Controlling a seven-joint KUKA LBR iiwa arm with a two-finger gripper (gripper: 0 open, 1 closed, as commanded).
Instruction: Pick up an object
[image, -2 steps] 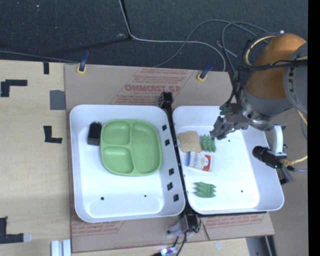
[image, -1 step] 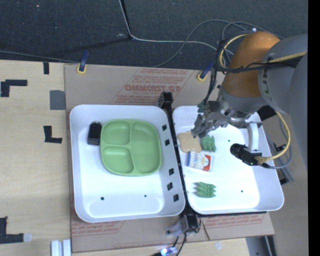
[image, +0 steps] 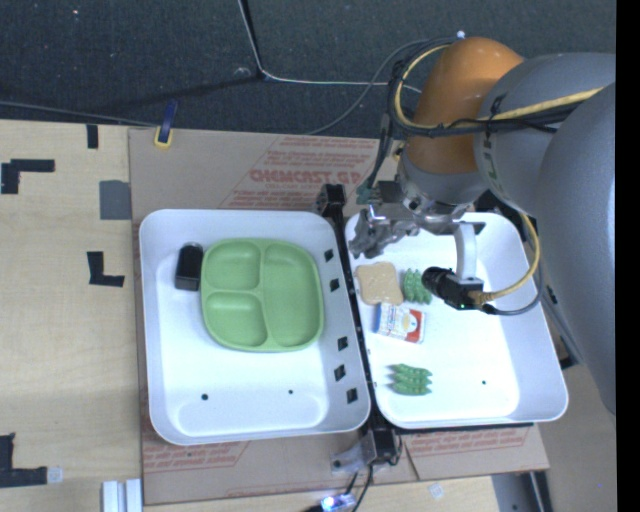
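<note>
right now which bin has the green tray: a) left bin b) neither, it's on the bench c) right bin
a: the green tray lies flat inside the left bin, beside a small black block, while the right bin holds the small items under the gripper.

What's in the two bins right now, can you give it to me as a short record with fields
left bin: green divided plate; small black object touching the plate's left edge
right bin: tan slice, green piece, red, white and blue packet, green pods
arm: reaching in from the right, over the right bin's upper left part
gripper: just above the tan slice, nothing seen between its fingers
</note>
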